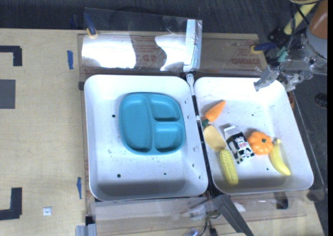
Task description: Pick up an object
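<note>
The right bin (296,125) holds several toy foods. An orange carrot (215,109) lies near its left wall, with a pale yellow piece (213,137) and a corn cob (228,166) below it. A small black and white object (237,143) sits in the middle, beside an orange fruit (260,143) and a banana (279,159). My gripper (271,77) hangs over the far right corner of this bin, above and away from all the items, with nothing seen in it.
The left bin (99,125) carries a blue divided plate (152,123). A clear shiny panel (140,47) stands behind the bins. Cables and the arm (312,26) crowd the upper right. Wooden bench top extends to the left.
</note>
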Controlling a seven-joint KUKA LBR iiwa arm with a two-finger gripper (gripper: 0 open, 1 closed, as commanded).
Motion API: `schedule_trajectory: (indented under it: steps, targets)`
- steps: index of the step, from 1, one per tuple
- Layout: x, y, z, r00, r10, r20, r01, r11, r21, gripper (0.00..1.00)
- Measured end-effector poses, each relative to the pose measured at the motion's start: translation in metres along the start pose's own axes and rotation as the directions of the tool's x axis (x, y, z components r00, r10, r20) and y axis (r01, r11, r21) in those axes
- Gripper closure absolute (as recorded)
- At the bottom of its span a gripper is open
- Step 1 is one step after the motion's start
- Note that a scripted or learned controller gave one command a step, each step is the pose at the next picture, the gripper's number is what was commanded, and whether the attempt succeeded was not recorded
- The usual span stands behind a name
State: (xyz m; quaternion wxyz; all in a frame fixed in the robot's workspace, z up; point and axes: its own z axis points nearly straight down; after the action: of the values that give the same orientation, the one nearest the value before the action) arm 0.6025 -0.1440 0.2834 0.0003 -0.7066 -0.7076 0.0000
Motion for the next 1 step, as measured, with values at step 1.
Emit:
schedule_trajectory:
  steps: [1]
  targets:
    - [-0.0122,-0.0185,0.1137,0.999,-0.037,-0.001,0.037,0.999,0.006,0.00]
